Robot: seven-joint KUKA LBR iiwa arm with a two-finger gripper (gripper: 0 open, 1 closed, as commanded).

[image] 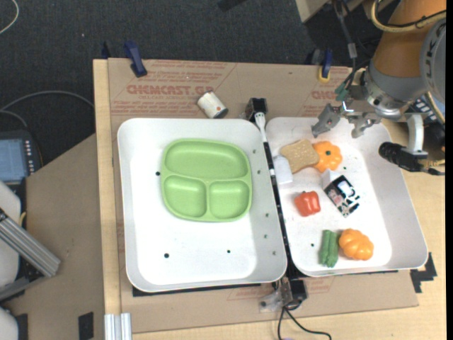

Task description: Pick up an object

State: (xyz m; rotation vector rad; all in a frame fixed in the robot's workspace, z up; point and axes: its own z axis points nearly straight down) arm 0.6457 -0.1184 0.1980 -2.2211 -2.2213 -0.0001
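My gripper (344,120) hangs open over the far edge of the right bin (396,190), its two fingers spread apart with nothing between them. Just below it lie a tan slice of toast (299,155) and a small orange pumpkin (327,155) touching each other. Further down the bin are a red pepper (307,202), a black-and-white card-like object (341,193), a green bean pod (328,247) and a second orange pumpkin (355,244).
The left bin (141,246) holds a green divided plate (207,179). A white cylinder (211,104) lies on the cardboard behind the bins. A black-and-white brush (260,122) rests along the ridge between the bins. Blue clamps (134,59) grip the far edge.
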